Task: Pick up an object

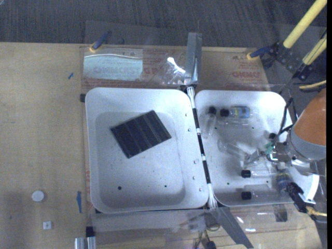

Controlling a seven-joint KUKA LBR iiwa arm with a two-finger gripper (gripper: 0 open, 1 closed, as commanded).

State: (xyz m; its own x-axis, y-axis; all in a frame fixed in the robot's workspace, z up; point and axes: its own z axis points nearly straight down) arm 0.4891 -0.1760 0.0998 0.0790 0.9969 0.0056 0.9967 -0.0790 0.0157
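Note:
A dark ribbed rectangular pad (140,133) lies tilted in the left bin (98,154). The right bin (228,191) holds several clear plastic items with black caps: two caps (211,110) near the far wall, a small clear bottle with a bluish label (239,111), a clear piece (238,152) in the middle, and caps (246,174) towards the front. My gripper (273,152) hangs low over the right side of the right bin, just right of the clear middle piece. The wrist body hides its tips.
The arm's orange band (314,121) and grey wrist cover the right bin's right rim. A metal divider (199,139) runs between the bins. Clear bags (113,66) and clamps lie on the board behind the bins. Yellow poles (306,17) stand at the back right.

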